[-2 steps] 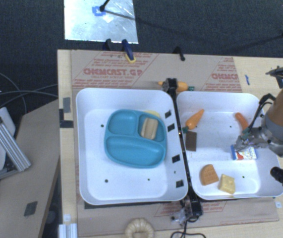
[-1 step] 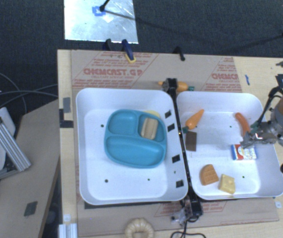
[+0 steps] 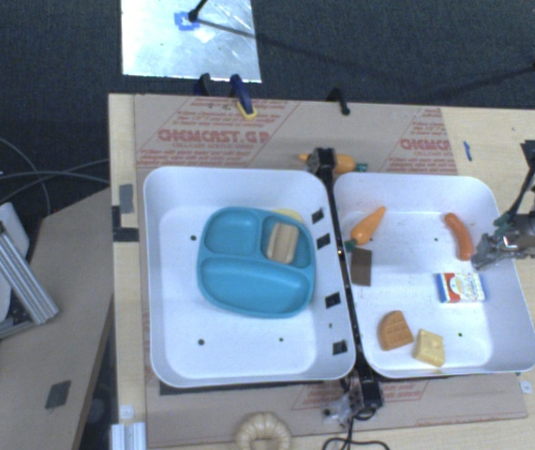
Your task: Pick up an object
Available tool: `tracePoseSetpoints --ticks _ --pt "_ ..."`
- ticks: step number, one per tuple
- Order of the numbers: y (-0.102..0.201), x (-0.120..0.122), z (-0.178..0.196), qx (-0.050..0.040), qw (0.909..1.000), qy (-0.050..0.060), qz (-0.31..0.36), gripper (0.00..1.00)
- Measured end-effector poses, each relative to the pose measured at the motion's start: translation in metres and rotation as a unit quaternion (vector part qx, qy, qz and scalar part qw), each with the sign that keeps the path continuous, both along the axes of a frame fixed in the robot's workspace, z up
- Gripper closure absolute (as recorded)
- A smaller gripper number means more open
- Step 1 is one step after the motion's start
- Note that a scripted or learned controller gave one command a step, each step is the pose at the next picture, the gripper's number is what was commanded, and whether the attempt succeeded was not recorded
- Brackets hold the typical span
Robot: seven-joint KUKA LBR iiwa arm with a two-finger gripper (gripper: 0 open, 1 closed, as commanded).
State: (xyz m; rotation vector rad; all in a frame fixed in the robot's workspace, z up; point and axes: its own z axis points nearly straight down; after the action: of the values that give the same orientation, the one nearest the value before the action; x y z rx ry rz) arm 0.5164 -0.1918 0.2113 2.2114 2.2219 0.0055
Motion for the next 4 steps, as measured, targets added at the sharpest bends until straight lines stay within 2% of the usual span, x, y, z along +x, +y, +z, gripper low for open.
tracePoseSetpoints --ticks 1,3,4 --pt "0.000 0.001 0.014 0.0007 1.0000 0.002 0.000 1.00" --pt "0.095 0.057 -0.001 0.0013 1.0000 0.002 0.003 1.00" --pt "0.150 0.089 0.007 0.0022 1.0000 0.001 0.003 1.00"
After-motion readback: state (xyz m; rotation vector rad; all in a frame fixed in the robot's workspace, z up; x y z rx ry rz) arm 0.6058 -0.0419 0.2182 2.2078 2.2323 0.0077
